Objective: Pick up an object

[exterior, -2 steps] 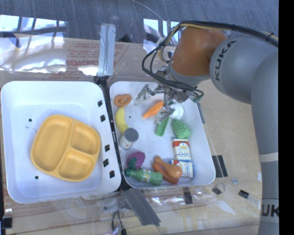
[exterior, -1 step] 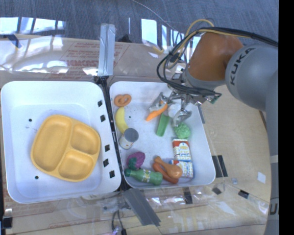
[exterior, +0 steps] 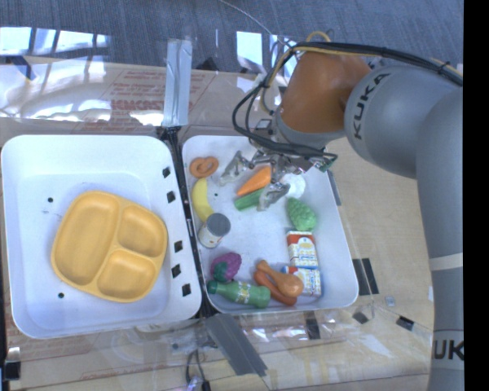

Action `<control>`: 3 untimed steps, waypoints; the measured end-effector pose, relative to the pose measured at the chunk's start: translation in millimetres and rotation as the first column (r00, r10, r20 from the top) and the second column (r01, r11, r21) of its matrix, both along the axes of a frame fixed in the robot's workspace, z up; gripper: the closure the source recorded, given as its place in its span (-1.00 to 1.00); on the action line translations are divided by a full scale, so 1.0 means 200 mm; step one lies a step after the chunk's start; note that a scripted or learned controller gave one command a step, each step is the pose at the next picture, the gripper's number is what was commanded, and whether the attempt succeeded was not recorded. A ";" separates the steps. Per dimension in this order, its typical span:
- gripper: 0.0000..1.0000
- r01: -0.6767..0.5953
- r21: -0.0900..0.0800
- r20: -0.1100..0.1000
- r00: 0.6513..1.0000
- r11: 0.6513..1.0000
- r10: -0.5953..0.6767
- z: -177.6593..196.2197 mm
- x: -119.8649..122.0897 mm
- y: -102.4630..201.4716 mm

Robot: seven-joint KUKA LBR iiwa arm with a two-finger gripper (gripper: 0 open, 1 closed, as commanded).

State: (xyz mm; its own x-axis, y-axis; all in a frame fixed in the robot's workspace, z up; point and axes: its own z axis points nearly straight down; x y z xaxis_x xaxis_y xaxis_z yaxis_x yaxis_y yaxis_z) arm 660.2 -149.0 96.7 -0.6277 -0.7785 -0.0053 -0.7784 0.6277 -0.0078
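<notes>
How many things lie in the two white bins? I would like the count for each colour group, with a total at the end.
Yellow: 2, the tray and the banana
Orange: 3, the carrot, the pretzel and the drumstick
Green: 2, the bottle and the knobbly fruit
Purple: 1, the bunch
Grey: 1, the can
White with label: 1, the carton
Total: 10

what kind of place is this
Probably a robot lab's grasping bench, not a kitchen: a KUKA arm reaches over two white bins, one holding toy food such as a carrot and banana, the other a yellow divided tray.
</notes>
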 end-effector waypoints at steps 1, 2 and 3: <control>1.00 -0.001 -0.002 0.006 1.000 1.000 0.001 0.07 0.01 0.00; 1.00 -0.018 -0.001 0.009 1.000 1.000 0.018 0.75 0.00 0.28; 1.00 -0.281 0.003 -0.011 0.960 0.960 0.281 0.23 -0.03 0.02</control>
State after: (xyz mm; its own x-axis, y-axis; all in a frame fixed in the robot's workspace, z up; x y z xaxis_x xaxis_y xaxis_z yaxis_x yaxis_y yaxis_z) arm 654.5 -144.6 143.3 -0.3835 -0.9235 -0.0003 -0.9235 0.3835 0.0029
